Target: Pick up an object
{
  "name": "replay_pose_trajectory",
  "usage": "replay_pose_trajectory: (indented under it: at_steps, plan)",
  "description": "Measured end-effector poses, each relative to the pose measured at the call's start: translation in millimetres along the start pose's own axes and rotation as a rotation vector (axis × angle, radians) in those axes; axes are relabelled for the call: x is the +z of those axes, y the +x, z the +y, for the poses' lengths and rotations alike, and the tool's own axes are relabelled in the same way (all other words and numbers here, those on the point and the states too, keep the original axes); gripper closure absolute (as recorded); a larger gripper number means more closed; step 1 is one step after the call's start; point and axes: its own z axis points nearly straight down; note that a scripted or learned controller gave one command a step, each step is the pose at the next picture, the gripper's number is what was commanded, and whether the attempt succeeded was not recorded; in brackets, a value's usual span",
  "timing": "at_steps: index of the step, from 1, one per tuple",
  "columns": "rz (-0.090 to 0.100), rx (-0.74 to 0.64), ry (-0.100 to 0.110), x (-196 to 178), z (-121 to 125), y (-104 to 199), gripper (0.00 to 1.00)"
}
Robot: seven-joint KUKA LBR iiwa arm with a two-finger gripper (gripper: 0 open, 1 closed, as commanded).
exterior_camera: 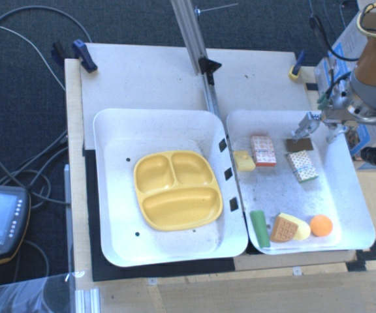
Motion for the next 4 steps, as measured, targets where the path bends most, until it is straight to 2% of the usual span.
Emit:
replay_pose_trajectory:
  at_steps: [2, 3, 4]
  plan:
    - [-0.002, 0.001, -0.005, 97, -1, 0, 0.00]
    - [-0.001, 0.001, -0.009, 84, 0, 1, 1.00]
    - [-0.004, 0.000, -0.014, 26, 10, -5, 1.00]
